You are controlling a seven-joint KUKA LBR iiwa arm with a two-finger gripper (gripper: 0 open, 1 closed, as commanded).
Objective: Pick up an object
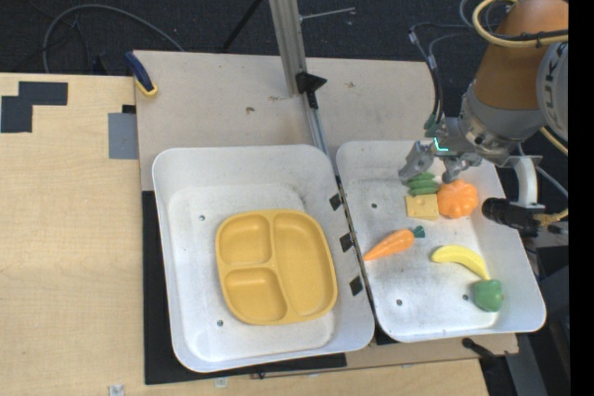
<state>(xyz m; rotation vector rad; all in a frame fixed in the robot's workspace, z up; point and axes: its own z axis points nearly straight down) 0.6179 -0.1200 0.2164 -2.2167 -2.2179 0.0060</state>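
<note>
Dark carpet strewn with cables lies behind your bench (232,97), which carries two shallow white bins side by side. You have one left bin (181,199) holding a single yellow plate (276,266) with three compartments, and one right bin (520,311) holding the toys.

Count five pieces there: one orange pumpkin-like toy (458,199) at about 1 o'clock in the bin, one pale yellow block (422,206) touching its left side, one carrot (390,244) near 9 o'clock, one banana (460,260) near the centre, and one green round piece (487,294) at about 5 o'clock, touching the banana's lower end.

Your gripper (435,172) hangs at 12 o'clock in the right bin, its two fingers spread apart with nothing between them. A small green thing (422,184) sits just below the left finger, above the yellow block; it may be a sixth toy, but the view is too poor to be sure.

Letters on the grey arm (548,88), at the right edge, are cut off and cannot be read. One aluminium post (283,14) stands behind the bins.
</note>
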